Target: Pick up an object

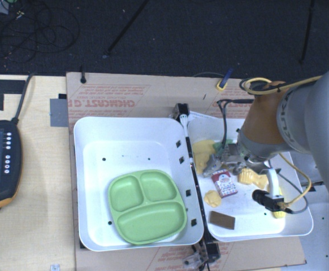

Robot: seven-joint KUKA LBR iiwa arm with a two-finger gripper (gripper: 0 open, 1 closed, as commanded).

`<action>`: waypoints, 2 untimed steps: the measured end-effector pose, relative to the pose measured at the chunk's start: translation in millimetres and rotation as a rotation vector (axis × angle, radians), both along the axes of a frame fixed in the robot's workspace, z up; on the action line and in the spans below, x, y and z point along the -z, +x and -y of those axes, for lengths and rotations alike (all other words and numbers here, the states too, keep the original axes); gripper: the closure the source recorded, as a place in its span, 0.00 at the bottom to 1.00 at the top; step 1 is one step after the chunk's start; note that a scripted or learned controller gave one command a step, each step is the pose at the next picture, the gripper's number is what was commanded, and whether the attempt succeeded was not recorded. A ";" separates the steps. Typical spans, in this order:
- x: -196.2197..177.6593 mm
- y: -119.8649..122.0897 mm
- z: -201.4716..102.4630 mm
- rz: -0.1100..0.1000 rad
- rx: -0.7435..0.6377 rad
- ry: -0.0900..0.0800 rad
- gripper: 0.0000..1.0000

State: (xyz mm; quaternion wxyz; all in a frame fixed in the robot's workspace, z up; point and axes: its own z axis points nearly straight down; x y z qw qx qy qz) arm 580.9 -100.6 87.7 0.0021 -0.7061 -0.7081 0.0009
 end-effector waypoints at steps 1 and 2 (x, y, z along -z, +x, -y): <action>-0.2 -10.8 -17.1 0.002 0.002 -0.001 0.00; -0.2 -18.2 -12.9 0.003 0.004 0.000 0.00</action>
